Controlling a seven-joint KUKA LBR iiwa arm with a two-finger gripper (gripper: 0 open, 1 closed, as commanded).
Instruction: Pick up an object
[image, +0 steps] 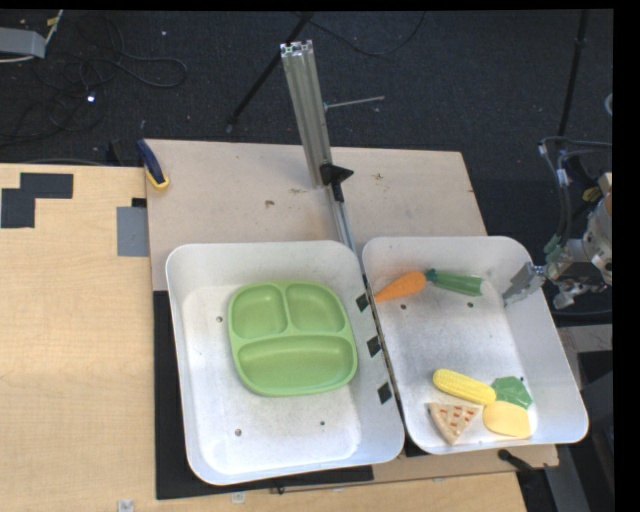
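A: Do we read any labels?

B: None legible. The gripper (520, 284) sits at the right bin (455, 345) rim; we cannot tell its state.

A: Objects?

B: Carrot (401, 286) well left of it; corn (463, 385) and pizza slice (451, 420) nearer us; green plate (292, 336) beyond, in the left bin (200, 400).

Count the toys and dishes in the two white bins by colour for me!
Green: 1, the divided plate
Orange with green top: 1, the carrot
Yellow with green: 1, the corn
Yellow: 1, the lemon-coloured piece
Tan: 1, the pizza slice
Total: 5
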